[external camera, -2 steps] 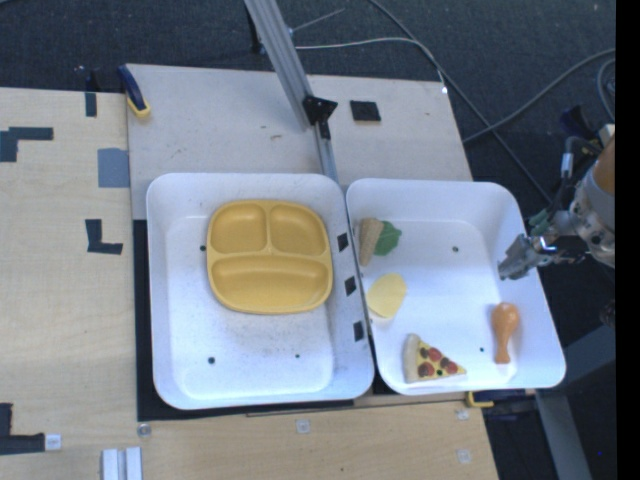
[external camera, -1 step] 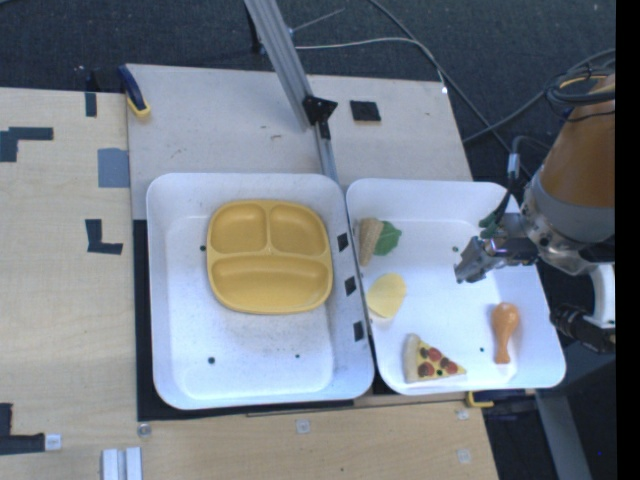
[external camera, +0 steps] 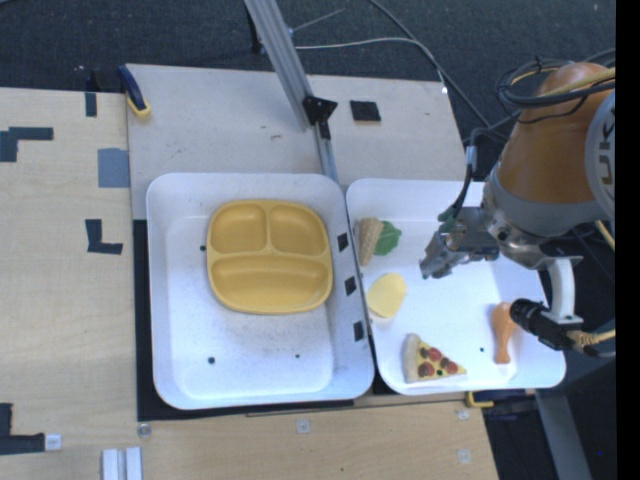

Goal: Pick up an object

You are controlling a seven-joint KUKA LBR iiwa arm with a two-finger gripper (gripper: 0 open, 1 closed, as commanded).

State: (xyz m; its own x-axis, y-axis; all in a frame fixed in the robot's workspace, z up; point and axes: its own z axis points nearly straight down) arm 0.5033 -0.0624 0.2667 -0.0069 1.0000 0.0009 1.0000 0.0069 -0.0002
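Note:
In the right bin point(external camera: 455, 193) lie several toy foods: a cone with a green top point(external camera: 374, 236) at the left wall, a pale yellow round piece point(external camera: 387, 295) below it, a pizza slice point(external camera: 430, 360) near the front edge, and an orange carrot-like piece point(external camera: 503, 331) at the right. My gripper point(external camera: 440, 259) hangs over the middle of that bin, right of the cone and above the yellow piece. I see nothing between its dark fingers.
The left bin point(external camera: 170, 298) holds a yellow divided plate point(external camera: 269, 256). A metal pole point(external camera: 285, 53) slants down to the wall between the bins. The arm's orange and grey body point(external camera: 550, 168) covers the right bin's far right corner.

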